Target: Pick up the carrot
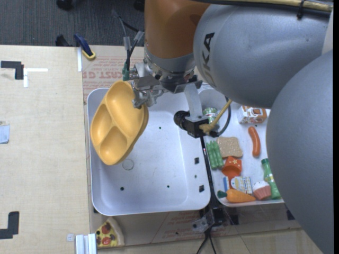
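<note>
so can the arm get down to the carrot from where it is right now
Probably not right away. The gripper sits at the yellow plate in the left bin, while the carrot lies in the right bin's near corner, uncovered on top, with food packed close beside it.

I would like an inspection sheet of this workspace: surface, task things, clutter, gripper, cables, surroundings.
Surface: two white bins, left bin and right bin, on a light wooden bench.
Job's things: carrot lies at the near edge of the right bin, untouched.
Clutter: yellow divided plate tilted in the left bin; slice of bread, sausage, green bottle in the right bin.
Grippers: gripper at the plate's upper rim, far from the carrot.
Cables: black cable looping over the divider between the bins.
Surroundings: pizza slice toy below the left bin.
</note>
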`<state>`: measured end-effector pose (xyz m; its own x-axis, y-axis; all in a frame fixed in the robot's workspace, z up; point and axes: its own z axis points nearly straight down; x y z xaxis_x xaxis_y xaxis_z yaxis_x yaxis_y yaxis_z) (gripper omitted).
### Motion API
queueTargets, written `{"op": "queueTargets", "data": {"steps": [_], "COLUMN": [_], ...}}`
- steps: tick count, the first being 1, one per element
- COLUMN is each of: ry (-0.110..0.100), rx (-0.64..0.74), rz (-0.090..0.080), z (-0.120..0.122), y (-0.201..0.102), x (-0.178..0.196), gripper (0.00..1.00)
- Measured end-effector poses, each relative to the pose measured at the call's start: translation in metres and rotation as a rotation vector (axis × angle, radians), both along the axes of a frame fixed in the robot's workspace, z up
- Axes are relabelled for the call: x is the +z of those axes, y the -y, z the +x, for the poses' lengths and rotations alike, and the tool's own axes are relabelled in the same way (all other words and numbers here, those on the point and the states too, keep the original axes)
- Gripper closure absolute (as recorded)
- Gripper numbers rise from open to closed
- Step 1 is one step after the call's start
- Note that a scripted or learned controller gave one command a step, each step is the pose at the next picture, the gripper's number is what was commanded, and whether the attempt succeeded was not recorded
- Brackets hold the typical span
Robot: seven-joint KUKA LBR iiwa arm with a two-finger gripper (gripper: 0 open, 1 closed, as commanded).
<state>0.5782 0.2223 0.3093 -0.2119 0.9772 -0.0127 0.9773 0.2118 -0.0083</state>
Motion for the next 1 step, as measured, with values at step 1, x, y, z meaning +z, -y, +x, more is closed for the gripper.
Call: {"op": "queueTargets", "data": {"steps": [1], "ry": [0.0], "rx": [-0.276], "rz": [0.003], "z": [0.0232], "y": [0.0103], "x": [-0.0127], "gripper": [1.0]}}
